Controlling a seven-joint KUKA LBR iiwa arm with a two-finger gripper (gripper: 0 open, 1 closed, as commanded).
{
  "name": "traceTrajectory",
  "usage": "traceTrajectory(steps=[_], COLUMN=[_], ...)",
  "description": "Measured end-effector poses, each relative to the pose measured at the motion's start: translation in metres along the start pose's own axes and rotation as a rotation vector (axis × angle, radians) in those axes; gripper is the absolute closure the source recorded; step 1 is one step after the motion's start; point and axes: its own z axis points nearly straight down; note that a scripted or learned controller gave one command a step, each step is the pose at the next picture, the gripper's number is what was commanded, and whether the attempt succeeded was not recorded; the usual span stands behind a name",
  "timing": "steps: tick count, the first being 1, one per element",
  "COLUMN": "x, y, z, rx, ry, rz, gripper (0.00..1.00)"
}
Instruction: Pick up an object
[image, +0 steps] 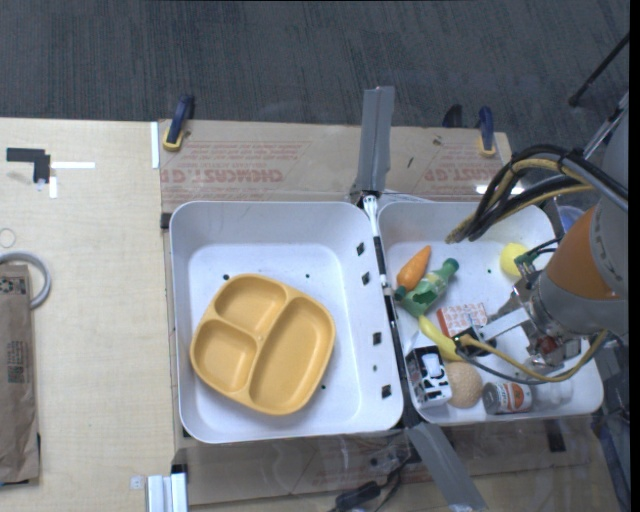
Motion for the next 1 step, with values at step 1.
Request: traceTrajectory(steps=[1], x=[-0.0112], y=[0.0463], z=[-0.0281], rx=[0.02], ry=[-0.001], rz=[0.056], gripper=[0.0])
